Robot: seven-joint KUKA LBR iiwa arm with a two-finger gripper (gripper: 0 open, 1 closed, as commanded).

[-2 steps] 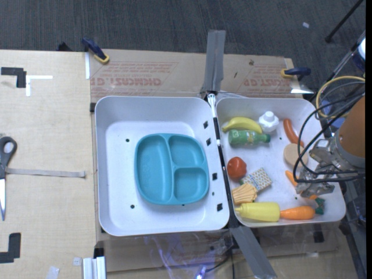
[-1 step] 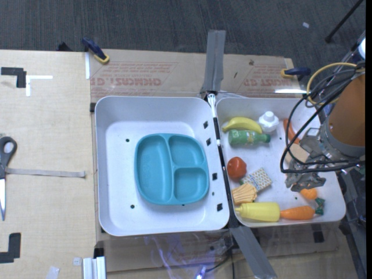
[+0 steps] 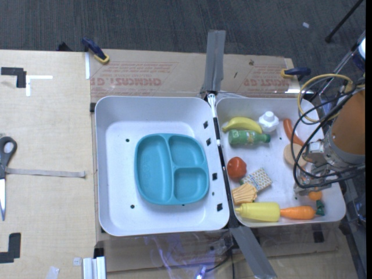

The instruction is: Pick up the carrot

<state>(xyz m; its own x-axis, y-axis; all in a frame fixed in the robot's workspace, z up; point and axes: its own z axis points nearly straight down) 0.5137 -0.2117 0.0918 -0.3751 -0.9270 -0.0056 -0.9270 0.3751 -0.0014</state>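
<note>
My arm (image 3: 349,127) enters from the right edge of the camera view, grey body with the orange band facing the camera as a broad rounded patch. The wrist points down and slightly toward the left. Black and yellow cables loop off the arm's left side and hang across the wrist section. I read the hand (image 3: 309,182) as sitting low below the orange band, a metallic grey cluster partly masked by the cable loops. The wrist and cables hide the hand's lower end from me.
</note>
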